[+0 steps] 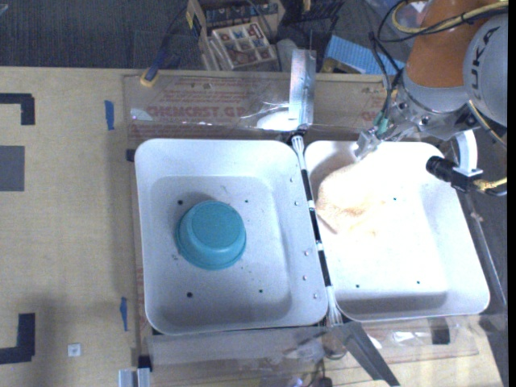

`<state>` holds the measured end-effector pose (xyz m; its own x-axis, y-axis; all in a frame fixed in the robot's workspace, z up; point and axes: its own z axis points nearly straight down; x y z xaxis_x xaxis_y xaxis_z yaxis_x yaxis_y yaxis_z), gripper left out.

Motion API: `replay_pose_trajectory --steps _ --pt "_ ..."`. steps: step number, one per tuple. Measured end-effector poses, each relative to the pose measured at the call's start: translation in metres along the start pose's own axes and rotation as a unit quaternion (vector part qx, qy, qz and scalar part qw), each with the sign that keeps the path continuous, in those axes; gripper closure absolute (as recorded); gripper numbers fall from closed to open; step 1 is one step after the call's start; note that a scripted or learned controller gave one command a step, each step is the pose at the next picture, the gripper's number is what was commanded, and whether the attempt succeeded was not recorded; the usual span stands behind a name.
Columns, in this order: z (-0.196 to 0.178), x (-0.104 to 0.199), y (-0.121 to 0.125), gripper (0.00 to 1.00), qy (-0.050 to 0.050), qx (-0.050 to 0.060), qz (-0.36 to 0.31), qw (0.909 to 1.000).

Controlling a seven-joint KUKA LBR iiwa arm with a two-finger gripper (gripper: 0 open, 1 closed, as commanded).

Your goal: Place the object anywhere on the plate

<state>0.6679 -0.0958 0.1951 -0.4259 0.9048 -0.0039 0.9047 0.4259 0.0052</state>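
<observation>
Tool (367,145) hangs over the right white bin (451,297) at its 11 o'clock corner. Round teal plastic object (211,234) sits mid left white bin (153,176). Approach it straight down, centred, before lifting.

A matt, smooth plastic look is shown by the teal bowl (211,234). The left bin (161,176) is seen as smooth white plastic with a dull sheen, faintly speckled. The right bin (451,289) is rendered glossy by strong glare. The bench (64,240) is presented as pale, matt wood. The arm's orange band (451,39) is seen as smooth and slightly shiny.
</observation>
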Motion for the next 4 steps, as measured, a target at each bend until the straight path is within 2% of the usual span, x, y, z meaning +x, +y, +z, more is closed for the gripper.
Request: replay_pose_trajectory --steps 1,2,3,4 --pt "-0.031 -0.001 0.001 1.00 0.000 0.000 0.000 1.0000" --pt "-0.026 0.046 0.009 1.00 0.002 0.001 -0.199 0.9799" --pt "-0.037 0.095 0.030 1.00 0.001 -0.001 -0.390 0.9210" --pt "-0.028 0.145 0.043 1.00 0.002 -0.001 -0.536 0.8441"
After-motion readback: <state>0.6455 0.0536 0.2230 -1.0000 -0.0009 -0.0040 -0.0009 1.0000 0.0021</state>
